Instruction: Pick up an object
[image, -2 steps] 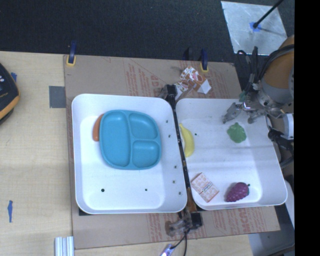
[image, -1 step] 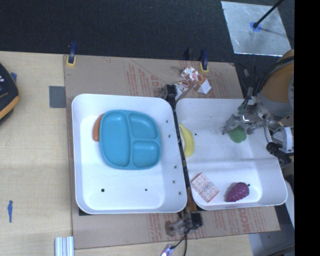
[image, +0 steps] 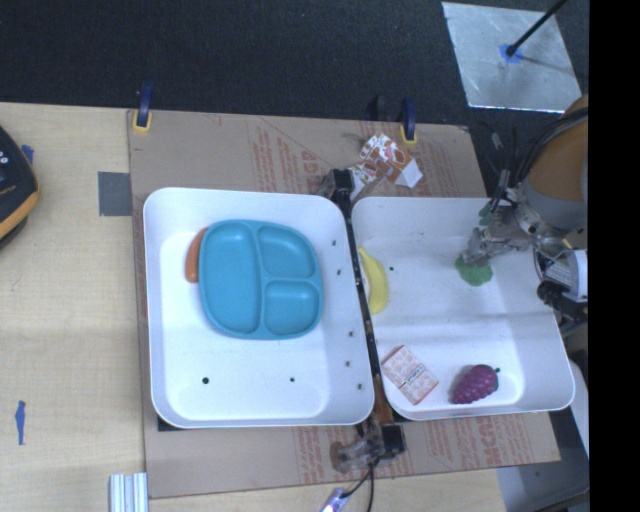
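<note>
Grapes, a purple plastic bunch (image: 474, 384), lie at the right white bin's (image: 520, 320) near edge beside a small patterned packet (image: 409, 375), a yellow banana (image: 375, 281) farther along its left wall, and farthest the hand (image: 484, 248) over a small green object (image: 475, 269), grip state untellable.

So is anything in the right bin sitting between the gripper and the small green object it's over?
Nothing visible does. The gripper is directly above the small green object in the right white bin. The yellow banana, patterned packet and purple grape bunch all lie well away from it.
</note>
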